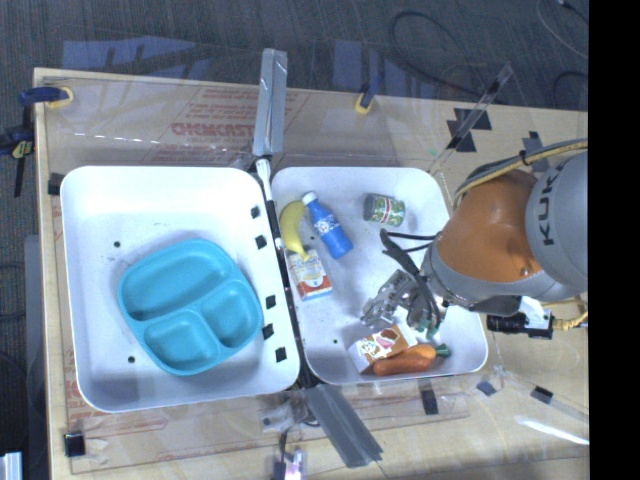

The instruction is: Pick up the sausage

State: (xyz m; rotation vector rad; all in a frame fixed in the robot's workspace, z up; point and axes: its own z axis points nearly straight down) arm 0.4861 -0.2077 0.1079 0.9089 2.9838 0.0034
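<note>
My gripper (pixel 392 310) hangs low over the near right part of the right bin (pixel 440 193), reaching in from the right below the orange wrist band. Just under it a short reddish-brown piece (pixel 398 339), which looks like the sausage, lies wedged between a small white carton (pixel 372 352) and an orange carrot (pixel 405 362) with a green tip. The carton and the gripper cover part of the piece. Nothing shows as lifted off the bin floor.
The right bin also holds a banana (pixel 291 228), a blue bottle (pixel 327 227), a green can (pixel 384 209) and a red-and-white carton (pixel 311 274). A blue divided plate (pixel 190 304) lies in the left bin (pixel 90 208). The near wall stands close behind the carrot.
</note>
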